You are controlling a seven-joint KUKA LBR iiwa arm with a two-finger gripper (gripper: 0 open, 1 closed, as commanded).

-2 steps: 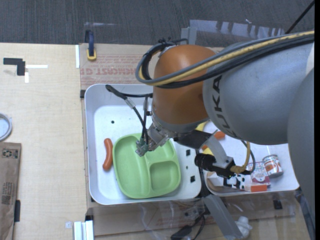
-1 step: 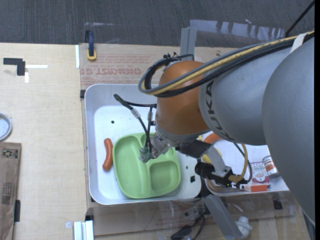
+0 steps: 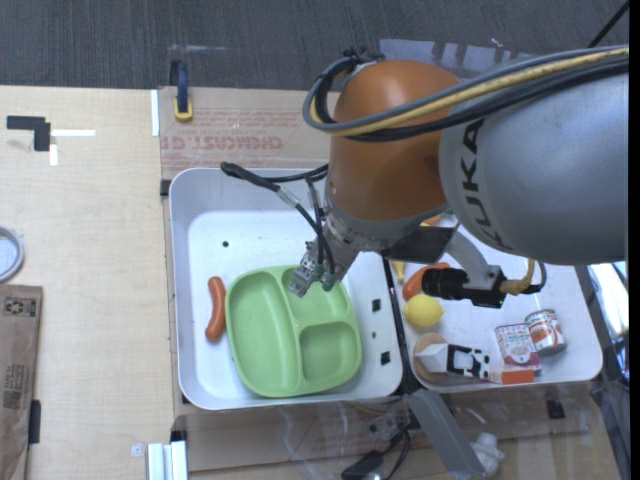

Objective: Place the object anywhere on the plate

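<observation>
A green sectioned plate (image 3: 290, 336) lies in the left bin (image 3: 195, 268), toward its front. An orange-red hot dog (image 3: 214, 308) lies on the bin floor just left of the plate, outside it. My gripper (image 3: 309, 280) hangs over the plate's upper right rim, pointing down and to the left. I see nothing held at its tip. The big orange band and grey arm cover the back right of the left bin.
The right bin (image 3: 590, 363) holds a yellow lemon (image 3: 424, 311), an orange-red piece (image 3: 418, 280), a small can (image 3: 544, 330), a white carton (image 3: 515, 346) and a bowl-like item (image 3: 440, 360). A blue clamp (image 3: 181, 90) sits on the cardboard behind the bins.
</observation>
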